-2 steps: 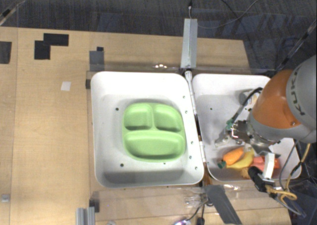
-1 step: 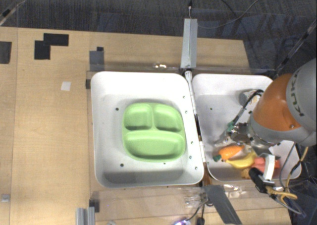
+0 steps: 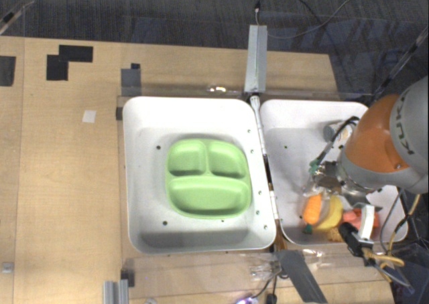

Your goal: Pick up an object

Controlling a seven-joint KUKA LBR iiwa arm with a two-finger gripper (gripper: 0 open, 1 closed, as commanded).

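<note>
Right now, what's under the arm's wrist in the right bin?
A toy orange carrot, a yellow banana and a red piece lie bunched at the shallow white right bin's near wall. The grey arm covers the tool and anything else beneath it.

Partial letters "KU" on grey arm (image 3: 410,122), nothing else legible

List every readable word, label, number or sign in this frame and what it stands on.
"KU": dark letters, cut off by the frame edge, on the grey robot arm above its orange band.
No other text is readable: none on the green divided plastic plate, either white bin, or the toy carrot and banana.
</note>
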